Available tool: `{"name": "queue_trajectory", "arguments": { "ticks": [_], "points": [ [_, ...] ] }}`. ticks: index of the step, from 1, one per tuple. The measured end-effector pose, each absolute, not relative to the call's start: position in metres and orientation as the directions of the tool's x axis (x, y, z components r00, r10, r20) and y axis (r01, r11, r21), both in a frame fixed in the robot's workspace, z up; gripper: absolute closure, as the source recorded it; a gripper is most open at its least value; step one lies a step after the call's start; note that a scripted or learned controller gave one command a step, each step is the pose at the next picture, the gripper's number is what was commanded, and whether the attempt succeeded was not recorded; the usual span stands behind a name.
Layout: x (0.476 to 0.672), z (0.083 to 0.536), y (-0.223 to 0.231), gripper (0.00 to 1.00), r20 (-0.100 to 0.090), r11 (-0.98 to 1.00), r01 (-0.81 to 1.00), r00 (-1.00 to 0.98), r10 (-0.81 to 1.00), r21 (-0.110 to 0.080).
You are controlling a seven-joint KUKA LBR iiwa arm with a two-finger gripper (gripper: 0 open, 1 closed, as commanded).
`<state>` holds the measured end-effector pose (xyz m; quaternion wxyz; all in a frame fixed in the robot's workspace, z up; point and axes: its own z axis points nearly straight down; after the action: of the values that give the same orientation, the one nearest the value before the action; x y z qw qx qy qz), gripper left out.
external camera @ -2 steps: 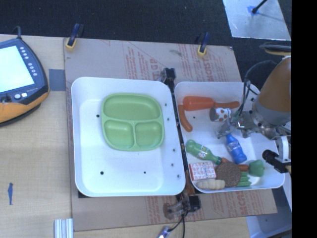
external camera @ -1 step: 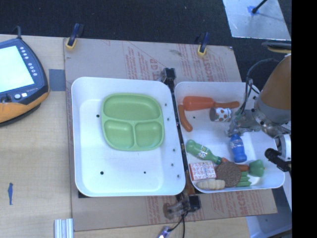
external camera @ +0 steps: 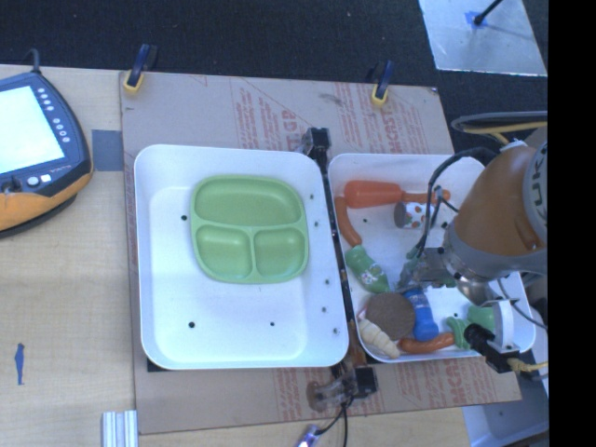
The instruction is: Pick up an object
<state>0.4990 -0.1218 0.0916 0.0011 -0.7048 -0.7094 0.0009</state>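
Observation:
The right bin (external camera: 391, 162) holds several small toys: an orange carrot-like piece (external camera: 372, 194), a curved orange strip (external camera: 349, 223), a green bottle (external camera: 366, 268), a brown disc (external camera: 391, 313), a blue piece (external camera: 424, 320), a cream pastry (external camera: 377, 338), an orange sausage (external camera: 426, 345) and a small grey figure (external camera: 410, 214). My gripper (external camera: 414, 276) hangs low over the middle of this bin, just right of the green bottle and above the blue piece. The wrist and its orange band hide much of the bin's right side. Nothing shows between the fingers.
The left bin (external camera: 168, 250) carries a green divided plate (external camera: 250, 228). A teach pendant (external camera: 37, 152) lies on the bench at far left. Clamps (external camera: 138, 68) (external camera: 380, 82) hold the cardboard sheet's far edge. A green piece (external camera: 477, 318) sits by the arm's lower fitting.

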Motion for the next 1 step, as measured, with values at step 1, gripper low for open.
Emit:
{"name": "queue_trajectory", "arguments": {
  "ticks": [1],
  "points": [
    [0.5907, 0.1368, -0.1225, 1.0, 0.0, 0.004, 1.0, -0.004, 1.0, -0.002]
  ]
}}
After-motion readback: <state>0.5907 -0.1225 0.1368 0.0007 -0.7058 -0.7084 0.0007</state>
